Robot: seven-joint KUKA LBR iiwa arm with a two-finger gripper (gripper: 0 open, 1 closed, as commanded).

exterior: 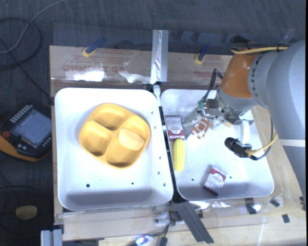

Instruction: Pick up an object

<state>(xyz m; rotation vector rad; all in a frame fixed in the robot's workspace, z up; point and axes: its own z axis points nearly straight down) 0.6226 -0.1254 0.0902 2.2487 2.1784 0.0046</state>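
Overhead slanted view of the bench. At the far left, on the dark floor beside the bench, lies a handheld control pendant (24, 132) with a grey screen and orange trim, and cables trail across the floor above it. The left bin (66, 188) holds a yellow four-lobed sectioned dish (114, 134), set slightly toward the bin's far left. Behind the bins a sheet of clear plastic (118, 68) is held to the brown board by two blue-and-yellow clamps (94, 46), one on each side of an upright metal post (159, 53). The right bin (246, 181) carries four loose objects: a small red-and-white packet (173, 126) against its left wall, a yellow ear of toy corn (179, 154) just near of that packet and also along the left wall, an orange-and-white patterned wrapper (199, 128) toward the bin's centre, and a dark red box (214, 180) near the front edge, well apart from the others. The gripper (208, 111) hangs over the far centre of the right bin, just above and beside the patterned wrapper; whether it is spread or closed cannot be told, and no object is seen between its tips. The grey arm with its orange band (238, 78) enters from the right, with a black cable fitting (238, 146) hanging below the wrist.
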